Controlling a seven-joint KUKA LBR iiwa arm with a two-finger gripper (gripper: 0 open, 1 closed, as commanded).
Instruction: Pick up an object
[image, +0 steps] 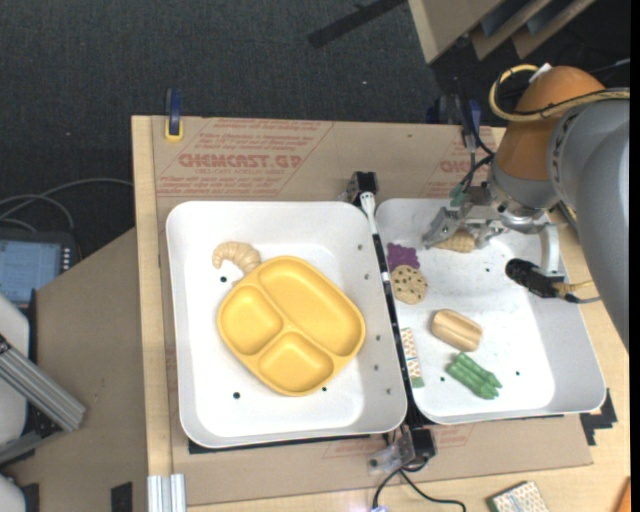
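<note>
My gripper (462, 232) is low over the far left part of the right bin (560, 370). It is open, with its fingers spread on either side of a small tan piece (461, 243) that lies on the bin floor. Also in this bin are a purple piece (402, 255), a round cookie (408, 285), a tan bread roll (456, 328) and a green bean pod (473, 375).
The left bin (190, 330) holds a yellow divided plate (290, 324) and a pale croissant-shaped piece (235, 255) at its far left. A black-and-white divider (378, 255) runs between the bins. The arm's orange band (545, 115) and a black cable (535, 278) are at right.
</note>
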